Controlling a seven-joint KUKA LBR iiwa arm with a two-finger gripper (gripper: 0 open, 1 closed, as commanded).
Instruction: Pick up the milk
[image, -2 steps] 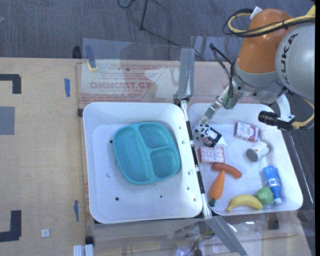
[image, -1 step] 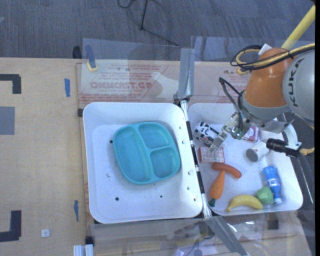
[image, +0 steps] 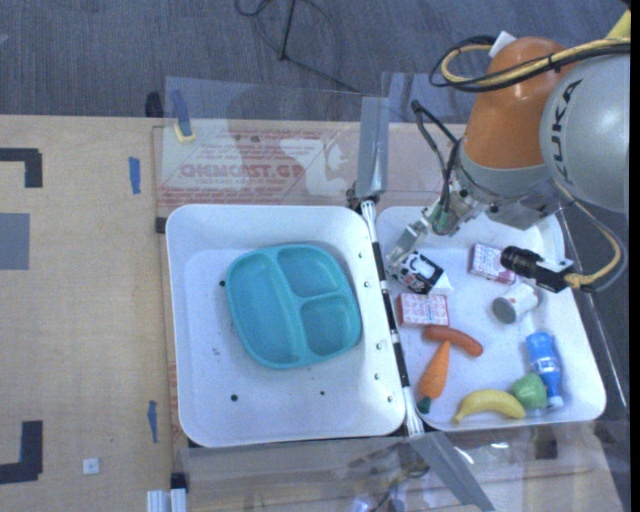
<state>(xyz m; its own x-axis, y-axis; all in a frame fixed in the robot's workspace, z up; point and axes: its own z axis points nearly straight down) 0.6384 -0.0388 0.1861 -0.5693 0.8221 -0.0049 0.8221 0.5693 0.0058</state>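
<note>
The small white milk carton with black markings (image: 420, 271) lies tilted in the right shallow white bin (image: 585, 345), at its upper left, close to the wall shared with the left white bin (image: 190, 330). The jaws of the grey arm with the orange band (image: 510, 100) sit right at the carton's upper edge; whether they are released or clenched cannot be told. Just below the carton lies a red and white flat packet (image: 423, 308), then a red sausage (image: 455, 341) and an orange carrot (image: 434, 371). A yellow banana (image: 489, 403) lies near the front rim. The left bin holds a teal divided plastic plate (image: 292, 305).
</note>
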